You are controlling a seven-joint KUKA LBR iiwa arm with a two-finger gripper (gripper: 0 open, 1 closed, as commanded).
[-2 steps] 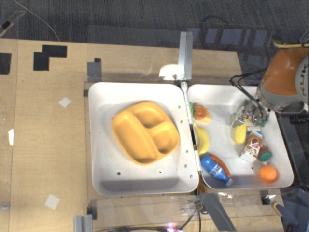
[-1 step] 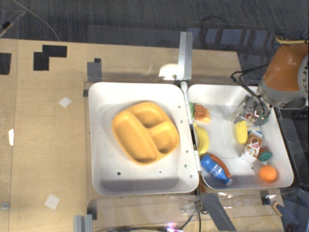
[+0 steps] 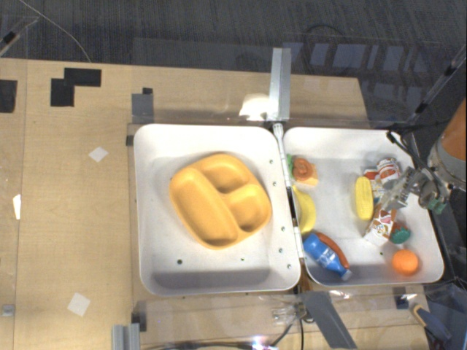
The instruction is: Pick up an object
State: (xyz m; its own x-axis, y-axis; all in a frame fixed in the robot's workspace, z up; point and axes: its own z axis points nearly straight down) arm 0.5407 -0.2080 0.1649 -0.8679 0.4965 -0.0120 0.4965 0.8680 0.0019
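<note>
Right bin (image 3: 343,138): corn cob (image 3: 363,197) at centre; banana (image 3: 307,210), blue bottle (image 3: 324,256) left of it; orange (image 3: 405,262), carton (image 3: 381,221) right. Gripper (image 3: 400,192) above carton, beside corn; jaw state cannot be told. Left bin (image 3: 157,148): yellow divided tray (image 3: 220,198).

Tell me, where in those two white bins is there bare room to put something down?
Left bin: bare floor rings the yellow divided tray, widest along the near edge. Right bin: free in the middle, between banana and corn. Crowded around the gripper and orange.
</note>
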